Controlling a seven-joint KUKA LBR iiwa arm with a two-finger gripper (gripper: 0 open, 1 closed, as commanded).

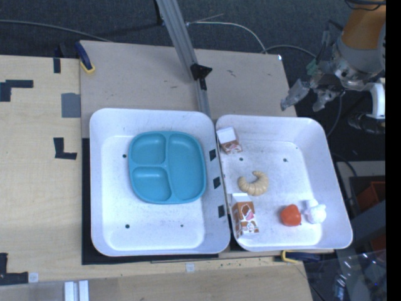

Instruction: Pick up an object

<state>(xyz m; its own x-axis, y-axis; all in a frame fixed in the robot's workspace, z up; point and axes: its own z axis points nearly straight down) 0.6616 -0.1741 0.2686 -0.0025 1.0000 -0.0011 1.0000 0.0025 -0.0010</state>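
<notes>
Right bin (326,144): croissant (254,183), tomato (290,215), 2 cartons (244,218). Left bin (106,168): teal tray (167,167). Gripper (307,96) beyond right bin, spread wide, holding nothing.

Slanted overhead view of both bins (100,168)

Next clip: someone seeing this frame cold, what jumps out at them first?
Probably the teal divided plate, alone in the left bin. Next, the small items scattered in the right bin: a croissant mid-bin, an orange-red ball beside a white lump near the front right, and two small cartons along the left wall. The gripper hangs outside that bin, beyond its far right corner.
</notes>
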